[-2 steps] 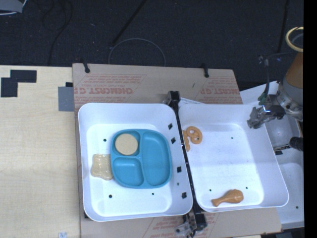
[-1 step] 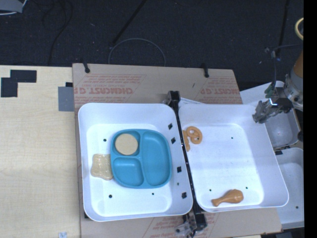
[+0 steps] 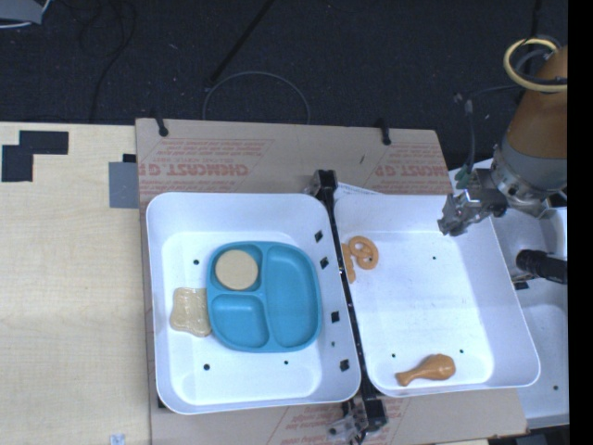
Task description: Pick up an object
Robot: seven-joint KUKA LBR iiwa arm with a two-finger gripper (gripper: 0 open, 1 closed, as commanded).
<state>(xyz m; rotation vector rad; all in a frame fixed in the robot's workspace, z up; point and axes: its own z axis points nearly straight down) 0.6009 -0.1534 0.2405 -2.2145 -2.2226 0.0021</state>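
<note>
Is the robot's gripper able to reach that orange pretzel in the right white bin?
Probably yes. The gripper hangs over the far right edge of the right white bin, and the orange pretzel lies alone near the bin's left wall, with bare floor between them. Nothing covers it.

Two white bins (image 3: 185, 239) sit on printed cardboard (image 3: 250, 156) over a pale bench (image 3: 65, 276)

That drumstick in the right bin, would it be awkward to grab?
Probably somewhat. The drumstick looks like smooth, glossy toy plastic, so likely stiff, light and a bit slippery. Its rounded fat end tapering to a thin handle suggests it may pivot or roll if pinched off-centre. It lies close to the bin's front wall.
</note>
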